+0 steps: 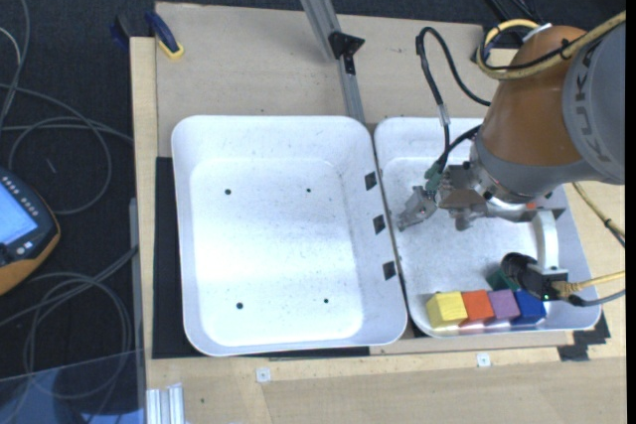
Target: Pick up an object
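four blocks sit in a tight row against the near wall of the right bin [442,258], touching side to side: yellow block [446,309] leftmost, then orange block [478,306], purple block [504,304], and blue block [530,307] by the near right corner. bare white floor lies between that row and the gripper [415,212], which hangs over the bin's left half, close beside the wall it shares with the left bin [268,223], well apart from the blocks. how far it is open cannot be told from this angle, and nothing is seen in its grasp. the arm [537,124] covers the bin's far right part. small black clips [378,223] line the shared edge.
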Controlling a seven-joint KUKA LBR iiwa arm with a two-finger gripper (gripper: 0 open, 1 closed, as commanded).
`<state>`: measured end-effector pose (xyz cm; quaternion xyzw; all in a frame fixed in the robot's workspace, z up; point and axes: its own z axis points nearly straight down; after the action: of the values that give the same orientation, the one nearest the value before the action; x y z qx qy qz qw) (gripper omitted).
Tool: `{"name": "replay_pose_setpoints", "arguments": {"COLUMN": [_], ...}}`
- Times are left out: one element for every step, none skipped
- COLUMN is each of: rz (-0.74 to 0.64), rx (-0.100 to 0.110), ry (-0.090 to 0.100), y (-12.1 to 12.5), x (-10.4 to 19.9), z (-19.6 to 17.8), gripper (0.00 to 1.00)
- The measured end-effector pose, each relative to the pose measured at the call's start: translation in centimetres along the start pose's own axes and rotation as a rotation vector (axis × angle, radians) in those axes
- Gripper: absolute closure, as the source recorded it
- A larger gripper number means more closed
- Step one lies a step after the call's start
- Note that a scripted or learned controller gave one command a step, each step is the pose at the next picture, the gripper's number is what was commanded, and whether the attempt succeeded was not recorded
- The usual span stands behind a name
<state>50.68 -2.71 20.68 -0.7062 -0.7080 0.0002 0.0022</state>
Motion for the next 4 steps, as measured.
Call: {"name": "replay_pose_setpoints", "arguments": {"rz": [0.002, 0.004, 0.006, -0.007], "rx": [-0.01, 0.002, -0.006, -0.013], "ry": [-0.005, -0.004, -0.006, 0.001], "y": [9.6, 13.3, 13.3, 11.3], "x": [-4.0, -7.2, -12.0, -1.2], "z": [0.7, 11.1, 10.6, 0.1], "gripper": [0.0, 0.0, 0.0, 0.0]}}
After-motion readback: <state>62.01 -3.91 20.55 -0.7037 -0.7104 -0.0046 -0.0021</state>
